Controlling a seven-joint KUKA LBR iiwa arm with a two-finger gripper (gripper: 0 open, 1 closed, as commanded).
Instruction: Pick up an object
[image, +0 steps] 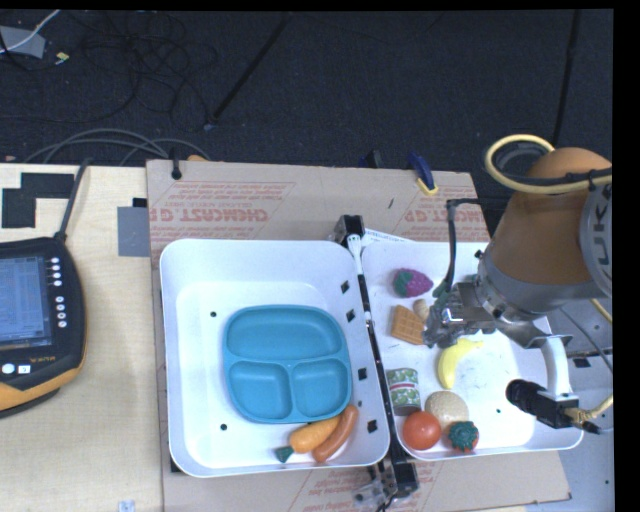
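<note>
My gripper (440, 325) hangs low over the right bin (520, 425), just above the upper end of a yellow banana (452, 362) and right beside a tan waffle cracker (406, 324). A purple grape bunch (411, 282) lies at the bin's back. Along the front lie a green-labelled can (403, 388), a beige egg-like piece (447, 406), a red tomato (422, 430) and a small green broccoli piece (462, 436). The arm's grey body and orange band cover the bin's right back corner.
The left bin (190, 300) holds a blue divided plate (286, 362), with a carrot (312, 436) and a sausage (337, 436) at its front right corner. A teach pendant (35, 318) lies at the far left of the bench.
</note>
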